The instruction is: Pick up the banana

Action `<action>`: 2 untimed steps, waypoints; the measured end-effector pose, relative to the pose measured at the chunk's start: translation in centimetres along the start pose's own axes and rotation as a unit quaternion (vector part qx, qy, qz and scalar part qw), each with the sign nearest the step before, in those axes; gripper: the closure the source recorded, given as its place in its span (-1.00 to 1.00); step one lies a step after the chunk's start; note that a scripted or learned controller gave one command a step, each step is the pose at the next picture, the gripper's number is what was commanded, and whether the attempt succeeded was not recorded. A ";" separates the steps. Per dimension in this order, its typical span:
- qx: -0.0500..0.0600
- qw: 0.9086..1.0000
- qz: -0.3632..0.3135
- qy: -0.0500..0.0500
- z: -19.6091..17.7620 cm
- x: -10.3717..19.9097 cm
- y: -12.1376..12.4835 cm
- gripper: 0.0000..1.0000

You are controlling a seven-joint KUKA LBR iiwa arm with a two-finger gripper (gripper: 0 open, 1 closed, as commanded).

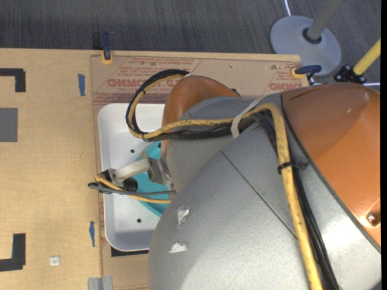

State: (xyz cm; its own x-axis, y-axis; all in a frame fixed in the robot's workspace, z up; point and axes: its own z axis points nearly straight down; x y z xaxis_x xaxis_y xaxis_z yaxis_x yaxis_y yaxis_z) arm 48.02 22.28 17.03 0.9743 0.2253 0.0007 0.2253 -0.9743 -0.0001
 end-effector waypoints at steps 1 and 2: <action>0.000 1.000 0.004 0.001 -1.0 0.2 0.4 1.00; 0.000 1.000 0.008 0.001 -1.9 0.3 0.8 1.00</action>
